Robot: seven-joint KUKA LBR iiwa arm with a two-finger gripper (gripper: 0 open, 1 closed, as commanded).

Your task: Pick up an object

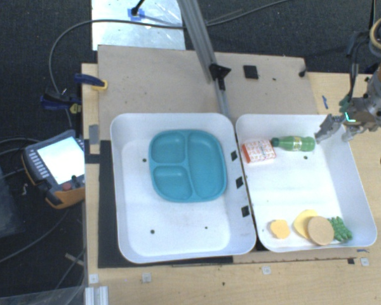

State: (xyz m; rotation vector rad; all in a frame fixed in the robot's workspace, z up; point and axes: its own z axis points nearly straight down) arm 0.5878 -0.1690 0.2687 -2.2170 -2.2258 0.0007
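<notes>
a bench held 2 shallow white bins side by side. the left bin (130, 234) held a teal divided plate (187, 165). the right bin (362, 199) held a green bottle (294, 144) lying on its side near the far edge, a small red and white box (258, 151) just beside it, and, at the near corner, a small orange piece (279, 229), a round tan piece (320, 230) resting against a yellow one (304, 220), and something green (341, 230). the gripper (333, 128) hovered over the right bin's far right corner, near the bottle's end, holding nothing; whether it was spread or closed could not be told. this looked like the approach step. next it would likely need to line up over the bottle and descend.
</notes>
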